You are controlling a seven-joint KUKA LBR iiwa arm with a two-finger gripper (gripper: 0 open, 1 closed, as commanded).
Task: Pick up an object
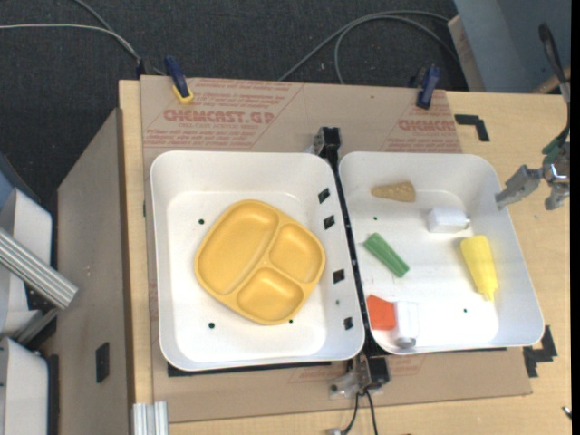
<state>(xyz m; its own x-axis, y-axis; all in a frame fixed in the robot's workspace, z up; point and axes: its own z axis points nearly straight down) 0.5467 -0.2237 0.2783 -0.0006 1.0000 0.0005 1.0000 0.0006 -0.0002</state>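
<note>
**Tool at the right bin's far corner, objects lying below and to its left**

The tool (535,184) sits at the right edge of the view, just over the upper right rim of the right bin (507,333). Its grey metal fingers (515,187) reach left towards that rim; nothing lies between them, and how wide they stand cannot be told at this angle.

The nearest objects are the small white block (446,219), just inside the bin to the lower left of the tool, and the yellow corn cob (479,263), below the tool and near the bin's right wall. The cob's long axis runs nearly up and down the view, with its narrower end towards the front of the counter (91,243). The green block (386,254) lies further left, its long axis slanting from upper left to lower right. A tan piece (393,191) rests near the bin's back wall, lying left to right. An orange block (381,314) sits at the front left corner, touching a white piece (407,319) on its right.

The left bin (172,243) holds a yellow divided plate (261,261), well apart from the tool.

Little of the arm shows: some dark and metal parts of the wrist (558,166) at the right edge.
</note>
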